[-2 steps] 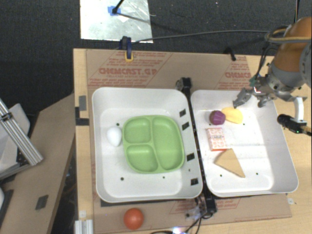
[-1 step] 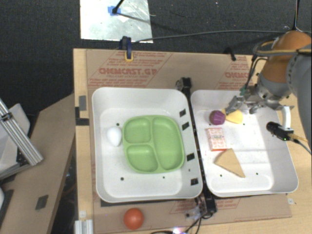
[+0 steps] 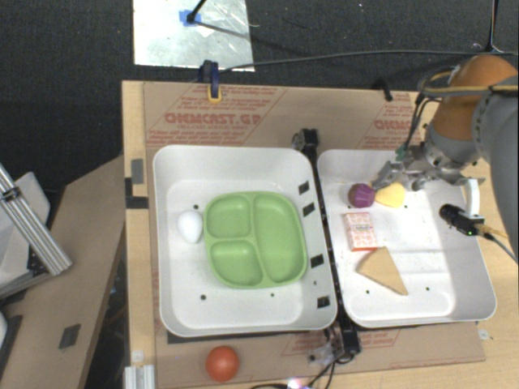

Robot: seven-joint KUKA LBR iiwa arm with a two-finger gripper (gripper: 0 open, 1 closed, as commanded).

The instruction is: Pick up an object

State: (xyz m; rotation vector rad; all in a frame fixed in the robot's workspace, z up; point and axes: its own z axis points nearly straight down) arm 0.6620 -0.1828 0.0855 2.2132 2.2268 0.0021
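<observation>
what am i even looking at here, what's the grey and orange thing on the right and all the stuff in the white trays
This is one picture, taken by a fixed camera above a workbench, looking down at a slant. The grey and orange thing is a robot arm reaching in from the right. At its end is a claw, its tool for grabbing things, which sits low over the right bin, next to a purple ball and a yellow piece. I cannot tell from here whether it is gripping anything.

Also in the right bin are a small pink and white packet and a tan wedge. The left bin holds a green divided plate and a white egg-shaped object beside it. An orange ball lies outside the bins, on the cardboard at the front edge.
</observation>
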